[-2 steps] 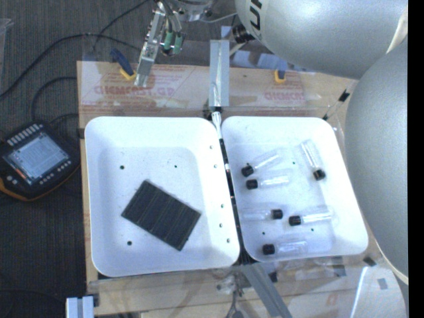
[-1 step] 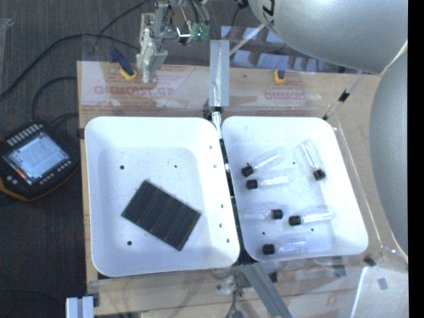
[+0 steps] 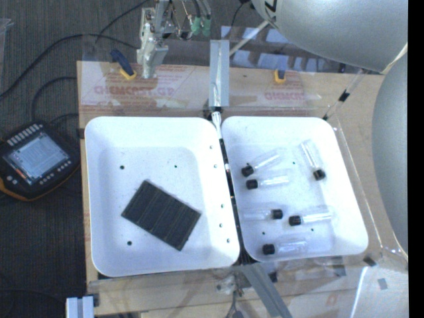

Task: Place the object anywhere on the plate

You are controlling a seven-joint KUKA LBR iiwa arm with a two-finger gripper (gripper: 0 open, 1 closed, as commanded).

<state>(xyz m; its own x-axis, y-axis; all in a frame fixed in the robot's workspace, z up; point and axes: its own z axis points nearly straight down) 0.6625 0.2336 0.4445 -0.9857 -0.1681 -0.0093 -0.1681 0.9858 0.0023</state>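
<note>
Pendant: teach pendant [image 3: 34,159] lies on the floor, left of the bench [image 3: 99,98].
Left bin: left bin [image 3: 106,138] holds a dark ribbed plate [image 3: 161,214], flat, set askew, low in the bin.
End effector: end effector [image 3: 151,57] hangs above the bench's far edge, beyond the left bin's rim; whether it is apart or together I cannot tell, and nothing shows in it.
Right bin: right bin [image 3: 331,138] holds clear vials with black caps [image 3: 265,163], scattered, none touching the plate.
Key relation: the vials lie right of and nearer the camera than the end effector; nearest vial's long axis runs left-low to right-high.
Judgement: pick not yet made; the arm must cross to the right bin first.
</note>
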